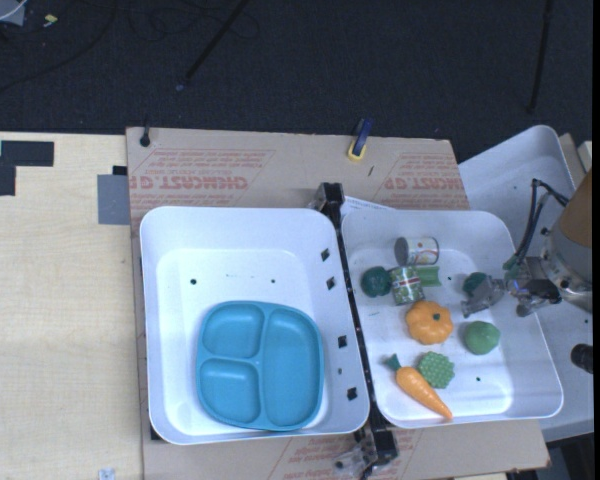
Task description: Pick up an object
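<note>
The right bin (525, 393) holds several small items: an orange pumpkin (429, 322), a carrot (421, 389), a green knobbly piece (438, 369), a light green round fruit (480, 337), a green-labelled can (407, 285), a silver can (418, 251), a dark green ball (376, 281) and a dark teal piece (475, 284). My gripper (506, 303) reaches in from the right, low over the bin's right side. It is open, with nothing between its fingers. Its left finger (481, 303) lies just below the teal piece and above the light green fruit.
In the left bin (170, 268) lies a blue divided plate (260, 365). A black clip strip (342, 298) joins the two bins. Cardboard (240, 173) lies under both. Cables (532, 230) hang near the arm at the right.
</note>
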You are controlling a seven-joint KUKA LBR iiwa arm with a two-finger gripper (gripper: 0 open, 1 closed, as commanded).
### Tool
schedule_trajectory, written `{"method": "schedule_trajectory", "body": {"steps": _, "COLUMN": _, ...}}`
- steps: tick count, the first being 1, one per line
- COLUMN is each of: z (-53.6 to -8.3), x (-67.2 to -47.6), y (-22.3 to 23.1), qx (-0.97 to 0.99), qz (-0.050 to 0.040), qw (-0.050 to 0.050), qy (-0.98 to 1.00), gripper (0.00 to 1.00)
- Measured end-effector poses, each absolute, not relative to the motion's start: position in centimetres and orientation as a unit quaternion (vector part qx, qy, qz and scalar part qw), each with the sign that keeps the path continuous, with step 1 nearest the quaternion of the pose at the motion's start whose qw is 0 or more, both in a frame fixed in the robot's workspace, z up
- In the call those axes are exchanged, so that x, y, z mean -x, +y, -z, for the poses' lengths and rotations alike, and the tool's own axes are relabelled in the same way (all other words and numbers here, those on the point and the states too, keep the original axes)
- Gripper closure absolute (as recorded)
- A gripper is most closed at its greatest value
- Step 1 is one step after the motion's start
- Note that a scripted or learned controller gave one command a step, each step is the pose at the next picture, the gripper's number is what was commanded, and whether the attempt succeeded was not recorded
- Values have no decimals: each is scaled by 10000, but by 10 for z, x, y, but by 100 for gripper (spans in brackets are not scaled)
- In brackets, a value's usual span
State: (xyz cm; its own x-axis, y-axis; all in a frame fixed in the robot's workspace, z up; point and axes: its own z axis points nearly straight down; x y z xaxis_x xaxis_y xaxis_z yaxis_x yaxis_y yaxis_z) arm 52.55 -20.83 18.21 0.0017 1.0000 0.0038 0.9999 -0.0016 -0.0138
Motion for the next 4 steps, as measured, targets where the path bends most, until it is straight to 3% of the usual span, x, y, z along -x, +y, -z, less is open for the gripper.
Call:
{"method": "schedule_trajectory", "body": {"steps": 1, "z": -188, "x": -528, "y": -209, "qx": 7070, "qz": -4, "qw": 15, "qy": -7072, "gripper": 0}}
{"method": "schedule_trajectory", "body": {"steps": 2, "z": -125, "x": -529, "y": -201, "qx": 7065, "qz": -16, "qw": 38, "qy": -7077, "gripper": 0}}
{"method": "schedule_trajectory", "body": {"steps": 3, "z": -111, "x": -534, "y": -205, "qx": 7066, "qz": 28, "qw": -51, "qy": -7076, "gripper": 0}}
{"method": "schedule_trajectory", "body": {"steps": 4, "z": -117, "x": -532, "y": -205, "qx": 7077, "qz": 16, "qw": -29, "qy": -7065, "gripper": 100}}
